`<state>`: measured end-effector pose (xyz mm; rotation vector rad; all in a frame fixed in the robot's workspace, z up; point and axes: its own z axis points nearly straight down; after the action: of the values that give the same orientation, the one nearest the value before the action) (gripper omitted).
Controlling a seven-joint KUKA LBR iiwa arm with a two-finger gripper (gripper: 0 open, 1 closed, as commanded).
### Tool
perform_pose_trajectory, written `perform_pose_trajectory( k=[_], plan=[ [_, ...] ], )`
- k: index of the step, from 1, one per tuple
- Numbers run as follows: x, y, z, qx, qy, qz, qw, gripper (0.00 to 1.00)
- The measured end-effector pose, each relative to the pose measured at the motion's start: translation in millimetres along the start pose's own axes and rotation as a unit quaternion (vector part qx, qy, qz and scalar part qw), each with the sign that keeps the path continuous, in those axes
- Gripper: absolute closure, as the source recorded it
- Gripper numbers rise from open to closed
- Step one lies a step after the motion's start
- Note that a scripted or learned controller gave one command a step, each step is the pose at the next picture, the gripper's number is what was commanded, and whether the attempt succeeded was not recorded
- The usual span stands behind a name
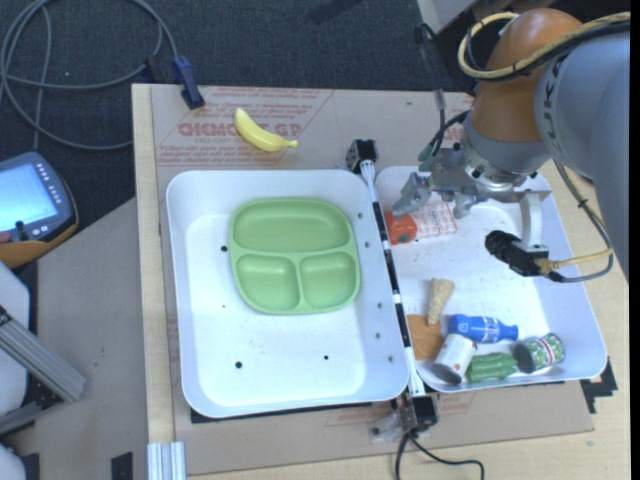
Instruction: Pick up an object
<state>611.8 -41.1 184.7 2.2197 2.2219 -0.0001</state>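
target: we see a small orange-red object (402,229), rounded, far-left of right bin (575,298)
gripper (432,196): fingers' gap, hold — we can't tell

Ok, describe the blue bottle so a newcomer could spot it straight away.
Look in the right bin, toward its near corner where small items cluster. The blue bottle lies on its side just above a green can, and it is the one bright blue item there.

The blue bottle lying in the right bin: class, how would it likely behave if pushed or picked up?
The blue bottle lies on its side and looks round, so a push would probably roll it. It looks like small plastic, likely light. Its smooth surface may slip between fingers, and the cup beside it crowds a grasp.
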Motion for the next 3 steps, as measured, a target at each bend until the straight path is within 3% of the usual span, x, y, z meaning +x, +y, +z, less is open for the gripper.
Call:
perform_pose_trajectory(
  k=[1, 2, 3],
  plan=[
    [-42.1, -92.4, 0.3, 0.001, 0.000, 0.001, 1.0000, 0.00],
    [-54.0, -65.4, 100.3, 0.000, 0.000, 0.001, 1.0000, 0.00],
    [-53.8, -65.1, 90.4, 0.000, 0.000, 0.001, 1.0000, 1.00]
  ],
)
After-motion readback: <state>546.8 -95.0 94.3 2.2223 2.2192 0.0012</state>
